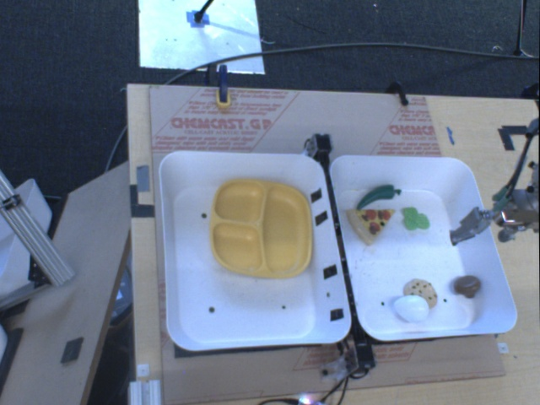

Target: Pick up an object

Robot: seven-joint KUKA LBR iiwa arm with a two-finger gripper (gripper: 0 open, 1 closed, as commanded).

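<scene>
The claw [466,229] hangs over the right edge of the right bin [483,194], a grey tip pointing in toward the toys; whether it is released or clenched I cannot tell at this size, and nothing shows in its grip. As I judge it, the task is hardly begun: every candidate lies loose on the bin floor. Nearest the claw sits a brown lump [467,287] (perhaps a chocolate), with a cookie [420,291] and a white egg [412,309] touching each other toward the front. Farther back lie a pizza slice [371,223], a green pepper [378,196] and a green leafy piece [415,219]. A descent, a closing and a lift all remain. The left bin [181,251] carries a yellow divided plate [260,228]. Both bins rest on a wooden bench [143,310] over a printed sheet, with dark carpet [59,57] beyond
</scene>
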